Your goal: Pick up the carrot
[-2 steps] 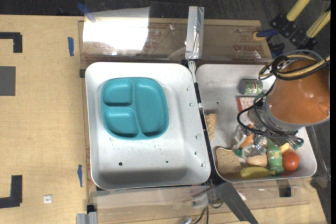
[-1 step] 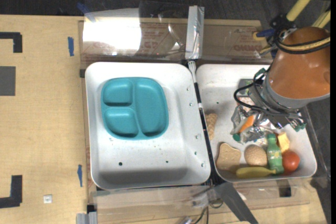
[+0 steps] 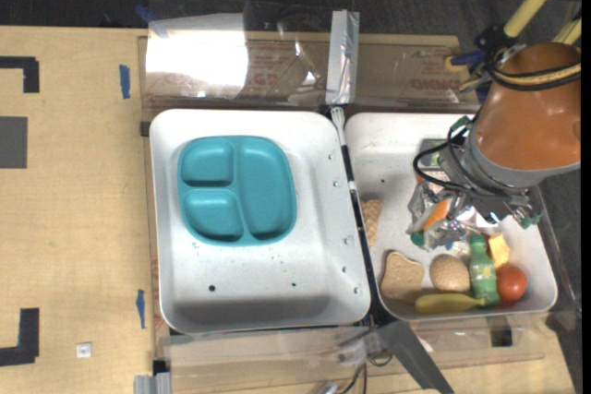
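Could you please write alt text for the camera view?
The arm's gripper hangs low in the right bin at an orange carrot, above bread, a tomato and a banana. The left bin holds a teal plate.

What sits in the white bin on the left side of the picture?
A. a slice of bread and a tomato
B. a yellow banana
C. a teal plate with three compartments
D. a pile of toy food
C: the left bin bears a teal divided plate with three compartments, while the bread slice, tomato and banana all lie in the right bin.
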Controlling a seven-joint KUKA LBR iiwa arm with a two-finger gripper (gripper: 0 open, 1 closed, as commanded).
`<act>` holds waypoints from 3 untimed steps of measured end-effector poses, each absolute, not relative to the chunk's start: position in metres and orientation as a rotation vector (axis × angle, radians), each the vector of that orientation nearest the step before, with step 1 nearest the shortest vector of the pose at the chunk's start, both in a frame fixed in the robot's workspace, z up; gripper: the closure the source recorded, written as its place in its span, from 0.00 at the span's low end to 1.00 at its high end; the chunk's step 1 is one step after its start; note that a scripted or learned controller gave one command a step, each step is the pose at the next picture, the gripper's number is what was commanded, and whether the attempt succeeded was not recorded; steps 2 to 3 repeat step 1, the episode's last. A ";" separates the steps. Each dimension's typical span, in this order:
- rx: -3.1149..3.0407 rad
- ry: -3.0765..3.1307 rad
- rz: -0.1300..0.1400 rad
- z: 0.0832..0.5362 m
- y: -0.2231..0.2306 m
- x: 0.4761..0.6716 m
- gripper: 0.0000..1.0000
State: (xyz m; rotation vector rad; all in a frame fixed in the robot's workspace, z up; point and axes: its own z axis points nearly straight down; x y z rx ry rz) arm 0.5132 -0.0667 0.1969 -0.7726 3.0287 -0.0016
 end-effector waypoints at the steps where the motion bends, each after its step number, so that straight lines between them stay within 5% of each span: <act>1: -0.768 3.021 -0.002 0.208 -0.065 0.516 1.00; 3: -0.768 3.021 -0.002 0.208 -0.065 0.516 1.00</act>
